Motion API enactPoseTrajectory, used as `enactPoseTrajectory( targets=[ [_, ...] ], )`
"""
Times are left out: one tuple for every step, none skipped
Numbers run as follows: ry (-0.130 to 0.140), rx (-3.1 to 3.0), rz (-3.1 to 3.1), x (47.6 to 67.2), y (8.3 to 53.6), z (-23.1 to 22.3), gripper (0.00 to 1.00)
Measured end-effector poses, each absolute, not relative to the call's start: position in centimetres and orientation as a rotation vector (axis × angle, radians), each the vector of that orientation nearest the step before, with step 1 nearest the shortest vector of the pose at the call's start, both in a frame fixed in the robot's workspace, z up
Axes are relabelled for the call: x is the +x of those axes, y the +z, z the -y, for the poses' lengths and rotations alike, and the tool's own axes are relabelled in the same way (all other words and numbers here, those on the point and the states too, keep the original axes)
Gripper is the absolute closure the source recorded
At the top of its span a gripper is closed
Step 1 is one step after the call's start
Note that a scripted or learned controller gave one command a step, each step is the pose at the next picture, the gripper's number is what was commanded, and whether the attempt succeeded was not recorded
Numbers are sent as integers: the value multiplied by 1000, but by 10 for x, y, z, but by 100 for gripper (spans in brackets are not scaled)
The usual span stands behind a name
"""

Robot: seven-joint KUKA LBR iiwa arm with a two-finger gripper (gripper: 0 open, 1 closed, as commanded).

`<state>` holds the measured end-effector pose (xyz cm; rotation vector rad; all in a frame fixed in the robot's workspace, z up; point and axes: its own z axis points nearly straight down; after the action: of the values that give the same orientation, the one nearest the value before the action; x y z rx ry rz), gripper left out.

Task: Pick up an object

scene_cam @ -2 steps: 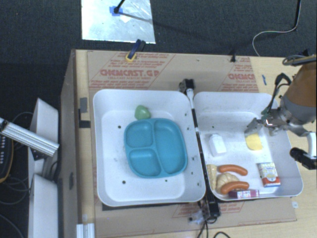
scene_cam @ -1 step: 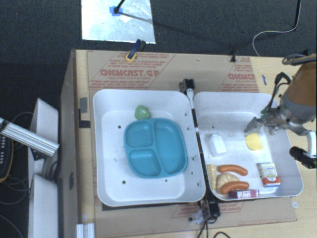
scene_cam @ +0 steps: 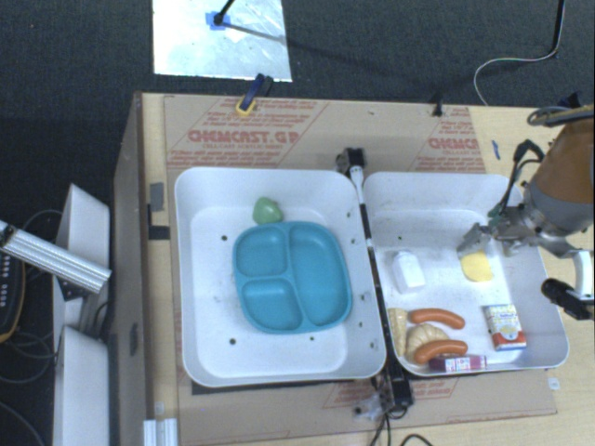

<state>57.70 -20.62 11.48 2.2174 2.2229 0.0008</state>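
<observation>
Approach step: the claw [scene_cam: 476, 240], its state not discernible, is poised beside the yellow object [scene_cam: 478, 268]; descent and closure are required next.

A brown bench [scene_cam: 307, 128] printed with red lettering bears a yellow-and-blue clamp [scene_cam: 252, 95], while a shiny foil sheet [scene_cam: 221, 24] lies beyond on dark carpet [scene_cam: 74, 63]

Floor under my bench: dark carpet [scene_cam: 74, 54] | shiny foil sheet [scene_cam: 220, 23] lying on it up top | bench top [scene_cam: 279, 128]: tan board, red lettering | white cable [scene_cam: 521, 59] trailing right
</observation>
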Motion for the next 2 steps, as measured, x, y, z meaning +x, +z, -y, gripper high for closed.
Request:
enactPoseTrajectory(
  targets=[
    [1,2218,-2223,564,133,206,0],
    [1,2217,-2224,569,119,206,0]
  ],
)
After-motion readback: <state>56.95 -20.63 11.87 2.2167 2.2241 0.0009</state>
